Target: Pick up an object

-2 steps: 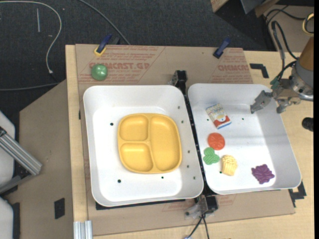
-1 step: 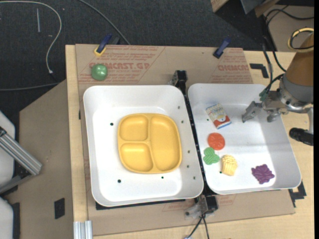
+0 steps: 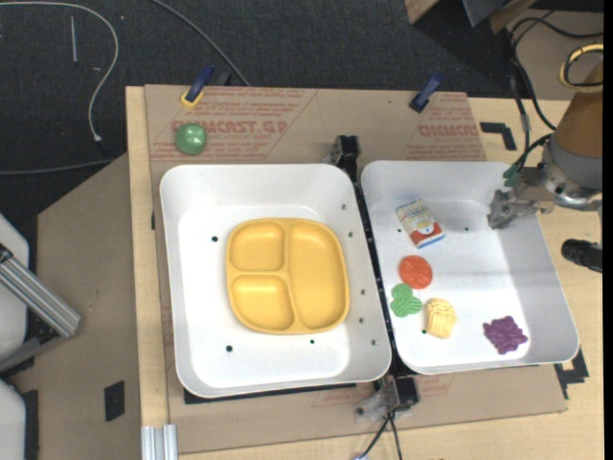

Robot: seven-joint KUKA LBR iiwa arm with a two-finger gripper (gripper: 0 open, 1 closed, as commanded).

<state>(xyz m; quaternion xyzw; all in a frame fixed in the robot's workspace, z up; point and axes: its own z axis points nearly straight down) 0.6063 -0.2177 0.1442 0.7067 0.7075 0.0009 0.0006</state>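
The right bin [image 3: 536, 257] holds a small red and white carton [image 3: 420, 223], an orange-red round piece [image 3: 416, 271], a green toy [image 3: 406, 302], a yellow corn-like toy [image 3: 440, 316] and a purple grape bunch [image 3: 505, 333]. My gripper [image 3: 502, 209] hangs over the bin's upper right part, to the right of the carton and well apart from every object. Nothing shows between its fingers.
The left bin [image 3: 192, 257] carries a yellow divided plate [image 3: 287, 276]. A green ball [image 3: 192, 139] lies on the cardboard behind the left bin. Two blue clamps [image 3: 198, 88] hold the board's far edge. The arm enters from the right.
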